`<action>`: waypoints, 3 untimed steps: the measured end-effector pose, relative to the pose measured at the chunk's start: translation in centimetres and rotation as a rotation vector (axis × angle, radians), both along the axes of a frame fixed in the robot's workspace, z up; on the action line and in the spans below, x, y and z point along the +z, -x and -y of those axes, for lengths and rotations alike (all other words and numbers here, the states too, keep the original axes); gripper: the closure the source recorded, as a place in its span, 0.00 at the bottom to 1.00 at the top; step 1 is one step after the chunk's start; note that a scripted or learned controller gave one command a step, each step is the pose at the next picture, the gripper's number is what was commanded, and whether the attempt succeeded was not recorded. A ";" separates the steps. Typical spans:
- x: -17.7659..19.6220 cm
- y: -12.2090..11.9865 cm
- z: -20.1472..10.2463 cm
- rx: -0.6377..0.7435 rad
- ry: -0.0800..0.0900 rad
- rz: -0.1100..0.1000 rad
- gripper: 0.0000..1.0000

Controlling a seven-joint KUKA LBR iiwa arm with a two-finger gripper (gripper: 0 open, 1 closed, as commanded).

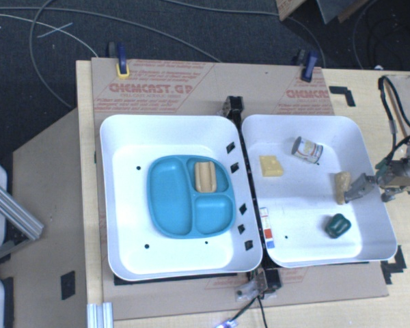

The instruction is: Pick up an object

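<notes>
The right bin holds a yellow block, a silver and white crumpled piece, a tan block and a dark green lump. My gripper reaches in low over the right bin's right rim. Its tip lies just right of the tan block, close to it or touching it. Nothing is lifted off the bin floor. In the left bin a blue divided plate carries a tan, bread-like piece in its upper right compartment.
A small red and blue label lies at the right bin's left edge. Black clips sit along the seam between the bins. Cables hang at the right side of the bench. Blue clamps grip the board's far edge.
</notes>
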State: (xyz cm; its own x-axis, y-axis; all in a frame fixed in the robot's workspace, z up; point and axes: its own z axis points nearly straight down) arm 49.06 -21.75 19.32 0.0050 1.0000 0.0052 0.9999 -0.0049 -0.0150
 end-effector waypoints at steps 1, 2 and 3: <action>0.7 -0.4 -0.1 0.005 0.004 0.014 0.00; -3.9 -0.9 0.4 0.005 0.002 0.010 0.00; -9.9 -0.4 -0.3 0.005 0.001 0.009 0.00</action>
State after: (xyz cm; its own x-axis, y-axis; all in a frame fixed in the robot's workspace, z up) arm 49.42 -21.49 9.43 -0.0001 1.0000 0.0040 1.0000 0.0001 -0.0056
